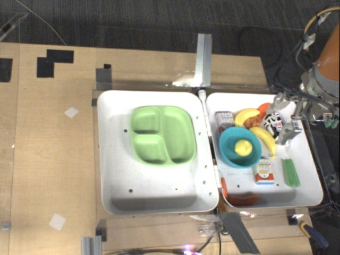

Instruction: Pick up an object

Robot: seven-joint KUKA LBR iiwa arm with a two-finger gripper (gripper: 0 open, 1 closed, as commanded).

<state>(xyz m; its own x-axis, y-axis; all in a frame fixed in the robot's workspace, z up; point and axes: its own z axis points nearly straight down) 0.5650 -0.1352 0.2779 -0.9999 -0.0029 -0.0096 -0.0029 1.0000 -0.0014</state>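
Over the right bin point(311, 193), the gripper point(287, 122) hovers beside the bananas point(260, 129); approach step. Whether its jaws are open cannot be told. Next: descend onto one object.

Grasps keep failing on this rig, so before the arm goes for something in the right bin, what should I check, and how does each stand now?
1. Gripper over the right bin: ok.
2. Finger opening: cannot tell.
3. Nothing seen between the fingers: ok.
4. Free room around a target: not ok; bananas, carton and blue bowl crowd together.
5. Easier target: ok; green block lies apart.
6. Green tray in the left bin: ok.
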